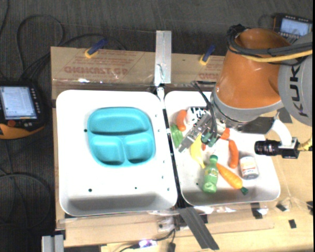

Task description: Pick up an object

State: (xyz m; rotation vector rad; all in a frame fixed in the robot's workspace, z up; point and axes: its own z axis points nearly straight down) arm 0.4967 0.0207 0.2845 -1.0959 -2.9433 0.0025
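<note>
My gripper [197, 135] hangs over the left part of the right bin [262, 193], low among the toys, with its grey fingers close to a yellow banana-like piece [198, 155] and a green piece [176, 136]. Nothing is clearly held between them. A green bottle [210, 174] lies just below it, next to a long carrot [231, 177]. A small orange carrot [233, 150] and a white round jar [248, 168] sit to the right. An orange-red item [180, 119] lies at the bin's upper left. The arm's orange band hides the bin's far side.
The left bin [73, 182] holds a turquoise divided tray [121, 135]. A black cylinder [270, 148] juts in over the right bin's right edge. A teach pendant [16, 109] lies on the floor at far left. Cardboard with clamps backs both bins.
</note>
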